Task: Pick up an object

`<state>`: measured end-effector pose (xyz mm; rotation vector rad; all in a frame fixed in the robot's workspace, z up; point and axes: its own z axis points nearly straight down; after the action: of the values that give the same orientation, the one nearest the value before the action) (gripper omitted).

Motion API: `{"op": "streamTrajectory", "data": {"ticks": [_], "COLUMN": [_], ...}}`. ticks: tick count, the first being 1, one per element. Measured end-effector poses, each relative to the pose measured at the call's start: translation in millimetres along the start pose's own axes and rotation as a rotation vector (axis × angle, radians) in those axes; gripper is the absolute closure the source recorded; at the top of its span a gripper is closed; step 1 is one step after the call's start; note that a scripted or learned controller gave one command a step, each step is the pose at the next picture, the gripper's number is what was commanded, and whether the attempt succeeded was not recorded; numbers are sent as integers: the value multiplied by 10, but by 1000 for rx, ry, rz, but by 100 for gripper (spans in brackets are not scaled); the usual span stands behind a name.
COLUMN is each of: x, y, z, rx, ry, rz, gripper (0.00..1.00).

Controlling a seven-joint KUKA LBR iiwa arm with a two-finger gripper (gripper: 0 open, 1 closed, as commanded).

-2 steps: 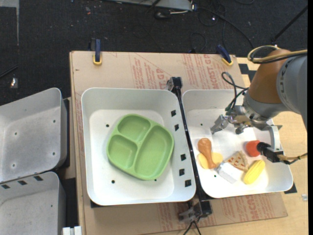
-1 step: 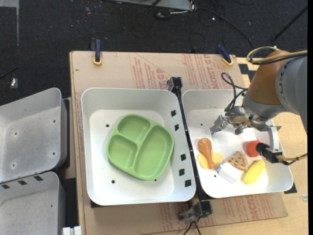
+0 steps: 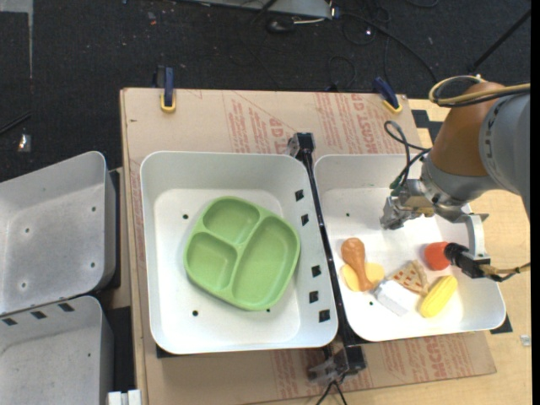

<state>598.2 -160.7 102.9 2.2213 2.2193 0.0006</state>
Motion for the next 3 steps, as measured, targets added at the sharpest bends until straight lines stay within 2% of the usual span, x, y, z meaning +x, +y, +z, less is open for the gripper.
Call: {"op": "streamTrajectory", "data": {"ticks": [1,2,3], "x": [14,12,540], "y": [-13,3,-163], "z": [-636,-1083,-1033], "rx": [-5,-5,3], "ry": [-1,-1,3], "rz": [-3,-3,-8], "gripper": [100,100,100]}}
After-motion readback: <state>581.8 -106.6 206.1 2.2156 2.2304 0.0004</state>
